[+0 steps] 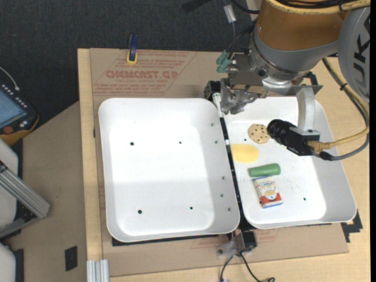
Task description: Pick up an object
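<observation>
The right bin (329, 207) holds a round speckled cookie (257, 133), a pale yellow piece (245, 153), a green cylinder (264, 170) and a small red and white carton (268, 192). They lie in a loose column down the bin's left half. My gripper (235, 103) hangs over the bin's far left corner, beside the divider between the bins. It is above and behind the cookie, apart from all of the objects. The large orange and grey wrist (296, 22) hides the bin's far edge.
The left bin (158, 163) lies beside the right one on a cardboard sheet (147, 69). A black cylinder (291, 136) with a yellow cable sticks out from the arm over the right bin's middle. A blue clip (133, 50) stands at the cardboard's far edge.
</observation>
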Action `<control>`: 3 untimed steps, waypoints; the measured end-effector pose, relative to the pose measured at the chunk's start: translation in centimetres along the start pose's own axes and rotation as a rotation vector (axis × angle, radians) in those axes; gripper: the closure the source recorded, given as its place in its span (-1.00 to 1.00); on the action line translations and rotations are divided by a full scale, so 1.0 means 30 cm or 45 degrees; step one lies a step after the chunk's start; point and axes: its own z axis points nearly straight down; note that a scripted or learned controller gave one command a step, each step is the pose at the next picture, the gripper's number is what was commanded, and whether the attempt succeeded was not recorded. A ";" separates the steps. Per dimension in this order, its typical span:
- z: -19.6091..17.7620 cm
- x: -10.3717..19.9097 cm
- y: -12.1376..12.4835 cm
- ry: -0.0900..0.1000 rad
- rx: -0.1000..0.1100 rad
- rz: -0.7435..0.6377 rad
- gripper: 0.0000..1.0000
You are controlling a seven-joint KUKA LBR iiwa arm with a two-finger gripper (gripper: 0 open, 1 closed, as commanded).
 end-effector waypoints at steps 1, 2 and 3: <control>0.331 -0.043 -0.181 -0.006 0.028 0.010 1.00; 0.457 -0.279 -0.174 -0.007 0.017 0.017 1.00; 0.395 -0.358 -0.170 -0.005 0.005 0.011 1.00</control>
